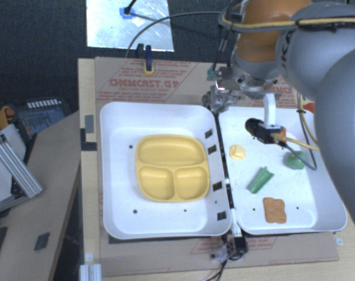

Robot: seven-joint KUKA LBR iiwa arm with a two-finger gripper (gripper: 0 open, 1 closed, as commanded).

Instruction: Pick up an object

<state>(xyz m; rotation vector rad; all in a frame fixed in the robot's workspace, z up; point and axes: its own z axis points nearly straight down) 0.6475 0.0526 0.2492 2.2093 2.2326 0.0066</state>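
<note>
Currently the gripper (221, 101) hangs over the bins' far divider, its grasp state indeterminate — well apart from the green piece (259, 180) and brown piece (275, 210) in the right bin (324, 212), risking an empty descent.

You see a yellow plastic plate with three compartments (171, 167) lying flat in the middle of the left shallow white bin (116, 215), with the right shallow white bin (324, 212) just beside it. Both bins rest on a brown cardboard sheet printed with red letters (166, 78). Beyond the cardboard, a shiny square metal sheet (110, 16) lies on the dark floor, and a slanted aluminium rail (10, 160) leans at your left edge.
</note>
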